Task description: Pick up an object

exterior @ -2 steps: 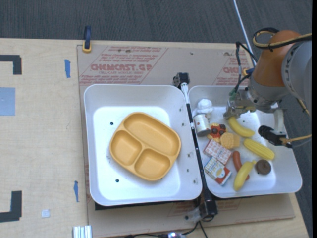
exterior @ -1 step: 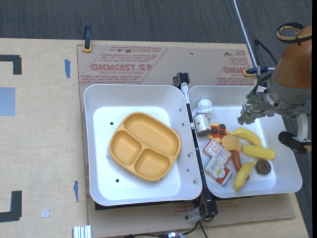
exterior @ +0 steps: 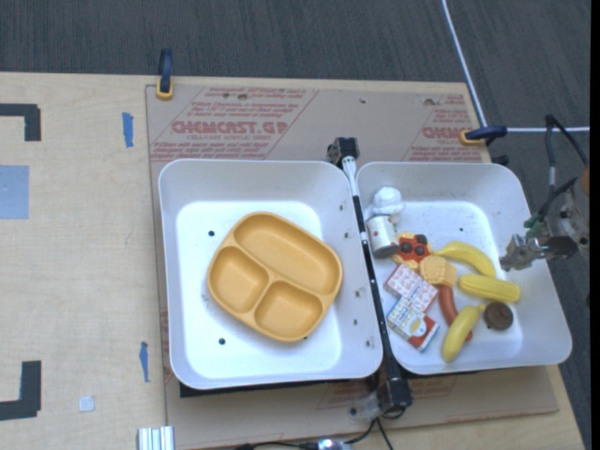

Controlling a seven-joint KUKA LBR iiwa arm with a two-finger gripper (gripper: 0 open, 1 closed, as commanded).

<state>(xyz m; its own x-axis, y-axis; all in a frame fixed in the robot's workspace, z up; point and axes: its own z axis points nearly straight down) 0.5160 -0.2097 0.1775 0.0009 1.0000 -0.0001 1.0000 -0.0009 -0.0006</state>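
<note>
A yellow tray [exterior: 274, 276] was seen in the left bin [exterior: 178, 251]; bananas [exterior: 473, 270] and toy food in the right bin [exterior: 525, 204]. The state of the jaws could not be told.

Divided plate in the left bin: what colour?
Yellow-orange, plain; the divided plate shows clearly in the camera view.
</note>
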